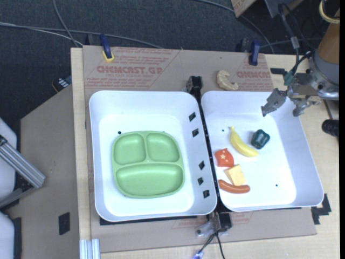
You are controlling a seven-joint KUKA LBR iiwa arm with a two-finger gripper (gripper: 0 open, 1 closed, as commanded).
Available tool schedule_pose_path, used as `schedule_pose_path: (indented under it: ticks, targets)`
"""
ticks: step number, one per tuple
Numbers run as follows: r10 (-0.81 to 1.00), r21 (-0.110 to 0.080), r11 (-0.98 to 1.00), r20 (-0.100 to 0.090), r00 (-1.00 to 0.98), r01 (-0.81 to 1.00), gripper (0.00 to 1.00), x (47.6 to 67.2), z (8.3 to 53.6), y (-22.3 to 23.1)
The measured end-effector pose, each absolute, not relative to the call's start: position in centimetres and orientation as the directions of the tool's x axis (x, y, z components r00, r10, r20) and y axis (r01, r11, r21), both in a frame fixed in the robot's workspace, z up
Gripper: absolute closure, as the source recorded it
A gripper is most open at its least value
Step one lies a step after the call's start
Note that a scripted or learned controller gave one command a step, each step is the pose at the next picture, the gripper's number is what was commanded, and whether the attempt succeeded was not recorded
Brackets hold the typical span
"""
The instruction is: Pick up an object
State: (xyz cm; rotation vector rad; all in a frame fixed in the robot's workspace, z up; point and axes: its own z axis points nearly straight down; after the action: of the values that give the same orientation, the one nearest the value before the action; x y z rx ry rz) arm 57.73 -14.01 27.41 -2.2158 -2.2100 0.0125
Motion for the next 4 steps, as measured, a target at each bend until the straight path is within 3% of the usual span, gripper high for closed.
schedule_pose_path:
  ticks: [1, 4]
  targets:
    - [1.000, -0.001, 0.000, 0.001, 0.000, 1.000, 0.00, 57.9, 28.1, -14.0]
    - [1.000, -0.007, 0.000, 0.003, 0.000, 1.000, 0.00, 57.4, 12.1, -15.8]
